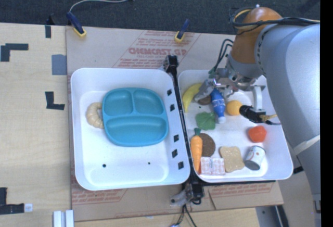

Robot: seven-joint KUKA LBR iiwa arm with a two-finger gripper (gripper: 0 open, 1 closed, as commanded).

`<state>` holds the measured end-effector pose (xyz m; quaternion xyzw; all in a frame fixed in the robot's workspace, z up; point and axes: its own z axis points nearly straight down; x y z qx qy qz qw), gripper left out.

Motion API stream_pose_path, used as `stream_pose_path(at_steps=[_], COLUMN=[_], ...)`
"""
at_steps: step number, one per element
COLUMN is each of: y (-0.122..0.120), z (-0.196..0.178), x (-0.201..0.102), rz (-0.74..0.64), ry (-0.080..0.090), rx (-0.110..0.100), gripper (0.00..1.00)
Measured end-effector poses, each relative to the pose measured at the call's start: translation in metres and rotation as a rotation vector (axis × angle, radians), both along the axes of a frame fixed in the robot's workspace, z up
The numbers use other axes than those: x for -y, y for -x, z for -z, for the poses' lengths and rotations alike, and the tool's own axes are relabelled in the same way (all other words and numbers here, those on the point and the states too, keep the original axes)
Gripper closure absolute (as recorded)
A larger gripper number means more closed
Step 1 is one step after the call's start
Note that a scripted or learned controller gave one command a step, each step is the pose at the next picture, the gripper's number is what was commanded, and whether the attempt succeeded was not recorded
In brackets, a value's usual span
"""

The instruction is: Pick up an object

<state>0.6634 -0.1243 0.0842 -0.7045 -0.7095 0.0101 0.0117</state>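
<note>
We locate the small bottle (217,105), blue-bodied with a white cap and label, in the upper middle of the right bin (276,166), lying tilted with its upper end toward the gripper (212,87). The gripper sits directly over that upper end, at the upper part of the right bin; we cannot tell whether it is spread or pressed together, nor whether the bottle is between its tips.

The arm (281,59) enters from the right of the frame, its grey body covering the upper right corner, with the orange band (248,38) above the wrist and the wrist angled down and left into the bin.

Around the bottle we note a banana (188,94) just to its left, a green piece (206,120) touching its lower end, and an orange ball (234,108) just to its right. Lower in the bin lie a carrot (196,150), a brown disc (207,143), a slice of toast (231,158), a red tomato (256,134) and a small can (254,158).

The left bin (83,158) holds a blue divided plate (135,116) with a pale pastry (94,114) touching its left edge. Both bins rest on cardboard (145,51) on the bench (31,132).
</note>
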Motion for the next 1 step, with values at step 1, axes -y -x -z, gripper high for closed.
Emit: stream_pose_path(at_steps=[1], y=[-0.0013], z=[-0.0118], x=[0.0000], rz=[-0.001], ry=[0.003], rx=[0.004], gripper=[1.00])
